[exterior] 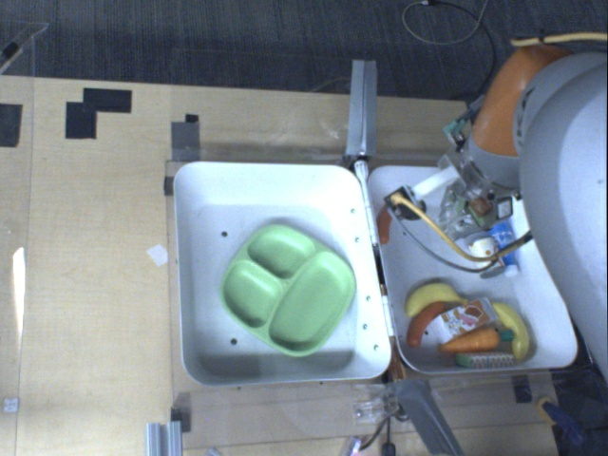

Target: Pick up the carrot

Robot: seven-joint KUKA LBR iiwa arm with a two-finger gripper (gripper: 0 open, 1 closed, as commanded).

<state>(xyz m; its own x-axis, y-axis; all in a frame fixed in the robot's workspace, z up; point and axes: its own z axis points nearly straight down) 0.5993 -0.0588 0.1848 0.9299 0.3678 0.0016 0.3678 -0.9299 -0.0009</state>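
Note:
The carrot [469,342] is orange and lies flat near the front wall of the right bin [560,350], pointing left to right. My gripper [469,209] hangs over the back half of that bin, well behind the carrot and apart from it. Cables and the wrist body crowd the gripper. Nothing shows held beneath it.
Around the carrot lie a yellow banana [431,297], a printed packet [462,318], a red-orange piece [417,327] and a second yellow piece [516,329]. A reddish item [383,224] rests by the right bin's left wall. The left bin [199,207] holds a green divided plate [290,288].

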